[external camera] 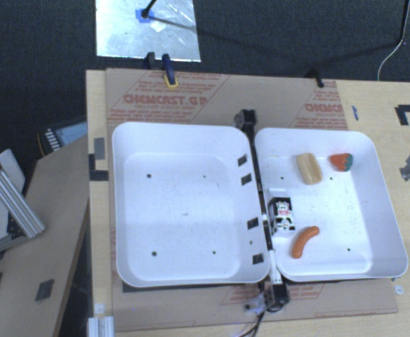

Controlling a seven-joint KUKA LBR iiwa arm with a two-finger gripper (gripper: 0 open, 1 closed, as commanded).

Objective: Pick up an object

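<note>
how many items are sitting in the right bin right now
4: a tan bread roll near the back, an orange-red piece beside it, a black-and-white toy by the divider, and a sausage in front.

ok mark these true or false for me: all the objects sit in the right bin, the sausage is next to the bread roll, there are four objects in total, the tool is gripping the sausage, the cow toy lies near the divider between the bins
1. All the objects sit in the right bin. True.
2. The sausage is next to the bread roll. False: they lie apart, the sausage near the front, the roll toward the back.
3. There are four objects in total. True: roll, sausage, cow toy and an orange-red piece.
4. The tool is gripping the sausage. False: the sausage lies free on the bin floor.
5. The cow toy lies near the divider between the bins. True.
</note>
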